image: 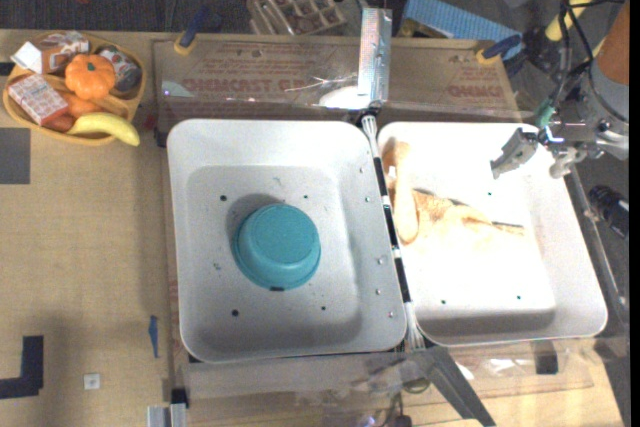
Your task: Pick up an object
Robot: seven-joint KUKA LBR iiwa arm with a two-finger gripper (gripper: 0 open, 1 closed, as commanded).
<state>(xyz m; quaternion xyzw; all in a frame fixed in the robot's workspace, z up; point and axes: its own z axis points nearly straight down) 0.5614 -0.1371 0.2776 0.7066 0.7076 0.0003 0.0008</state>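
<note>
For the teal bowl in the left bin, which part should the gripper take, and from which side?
The teal bowl appears to lie upside down, rim hidden. Probably best to come from straight above and close the gripper across its round sloping sides; any direction around it looks equal.

Teal bowl (278, 246) inverted, left bin.

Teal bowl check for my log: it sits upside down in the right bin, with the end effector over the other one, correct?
Not quite: the camera view shows the teal bowl upside down in the left bin, with the end effector over the right bin.
</note>
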